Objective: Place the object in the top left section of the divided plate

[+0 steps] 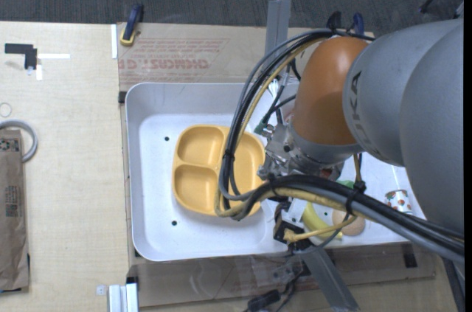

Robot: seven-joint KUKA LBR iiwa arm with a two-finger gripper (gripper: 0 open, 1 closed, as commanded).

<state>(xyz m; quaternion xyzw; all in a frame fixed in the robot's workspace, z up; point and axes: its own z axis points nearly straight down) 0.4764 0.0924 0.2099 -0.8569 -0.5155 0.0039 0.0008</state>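
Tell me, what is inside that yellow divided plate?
The two left sections of the yellow divided plate show bare yellow, nothing in them. Its right part is covered by the arm and its cables, so what lies there cannot be seen.

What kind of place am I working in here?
Most likely a robotics lab bench, not a kitchen: a shallow white bin holding a yellow divided plate sits on a plywood benchtop with clamps, and the grey arm trails bundled cables over it.
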